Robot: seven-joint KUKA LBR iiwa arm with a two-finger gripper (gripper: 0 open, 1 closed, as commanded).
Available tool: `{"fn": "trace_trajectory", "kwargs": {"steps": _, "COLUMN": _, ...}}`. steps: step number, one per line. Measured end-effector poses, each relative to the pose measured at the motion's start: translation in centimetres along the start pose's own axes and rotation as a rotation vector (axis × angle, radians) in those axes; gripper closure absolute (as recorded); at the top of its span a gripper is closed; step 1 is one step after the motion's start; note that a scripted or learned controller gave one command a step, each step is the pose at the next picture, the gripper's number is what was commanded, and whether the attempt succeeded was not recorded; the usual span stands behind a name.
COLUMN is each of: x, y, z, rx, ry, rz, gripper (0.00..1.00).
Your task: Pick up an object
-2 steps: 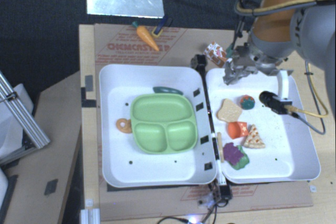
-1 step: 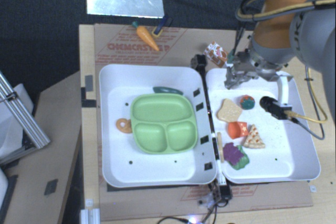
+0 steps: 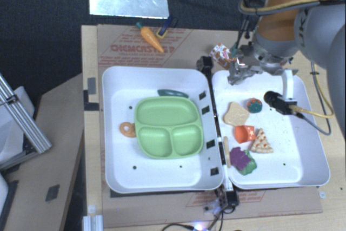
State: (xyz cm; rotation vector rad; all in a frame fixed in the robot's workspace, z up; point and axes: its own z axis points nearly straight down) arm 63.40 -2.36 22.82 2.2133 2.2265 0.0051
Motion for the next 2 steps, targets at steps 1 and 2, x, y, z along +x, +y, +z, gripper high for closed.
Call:
{"fn": "trace_trajectory", "kwargs": {"steps": 1, "x": 0.2, "y": -1.3, "z": 0.4, "rx": 0.004, "ry": -0.001, "rz": 0.004, "gripper": 1.0}}
{"fn": "trace_trajectory", "kwargs": {"steps": 2, "x": -1.4, "y": -0.7, "z": 1.1, "rx": 0.002, "ry": -0.002, "rz": 0.005, "gripper": 1.0}}
